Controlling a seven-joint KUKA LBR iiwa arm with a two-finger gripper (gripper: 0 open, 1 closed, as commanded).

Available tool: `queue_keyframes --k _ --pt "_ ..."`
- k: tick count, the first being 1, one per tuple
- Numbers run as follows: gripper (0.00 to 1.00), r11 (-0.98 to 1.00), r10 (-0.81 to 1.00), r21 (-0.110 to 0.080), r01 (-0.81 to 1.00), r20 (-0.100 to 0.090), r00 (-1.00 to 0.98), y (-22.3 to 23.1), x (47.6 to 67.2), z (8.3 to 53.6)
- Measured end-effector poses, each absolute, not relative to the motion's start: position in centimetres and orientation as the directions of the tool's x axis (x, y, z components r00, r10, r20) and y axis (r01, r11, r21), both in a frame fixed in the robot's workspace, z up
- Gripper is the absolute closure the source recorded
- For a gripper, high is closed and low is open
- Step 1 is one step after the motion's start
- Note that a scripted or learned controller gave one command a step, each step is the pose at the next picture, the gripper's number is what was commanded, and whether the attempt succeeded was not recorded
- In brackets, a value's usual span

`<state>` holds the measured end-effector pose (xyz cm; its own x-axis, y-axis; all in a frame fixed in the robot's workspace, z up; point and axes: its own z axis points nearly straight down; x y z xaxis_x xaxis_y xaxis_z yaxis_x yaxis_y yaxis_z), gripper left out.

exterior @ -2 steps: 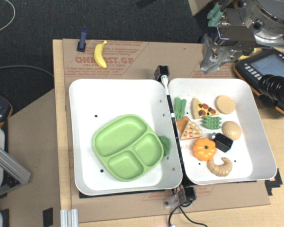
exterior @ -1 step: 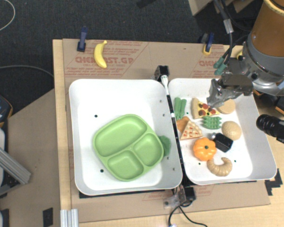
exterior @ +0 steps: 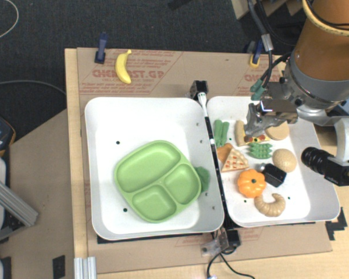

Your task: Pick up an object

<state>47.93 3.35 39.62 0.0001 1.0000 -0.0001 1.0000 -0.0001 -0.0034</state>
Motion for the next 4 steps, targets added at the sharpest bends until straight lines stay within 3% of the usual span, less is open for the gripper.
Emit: queue_keyframes --k 1,2,3,4 --pt "1.0 -0.003 1.0 -0.008 1.0 -0.001 0.003 1.9 48.3 33.6" --pt "1.0 0.007 1.0 0.004 1.0 0.002 -0.007 7.5 47.9 36.6" --pt "1.0 0.005 1.0 0.003 1.0 0.001 -0.005 11.9 47.9 37.6" --pt "1.0 0.002 1.0 0.004 1.0 0.001 -0.002 11.6 48.0 38.6"
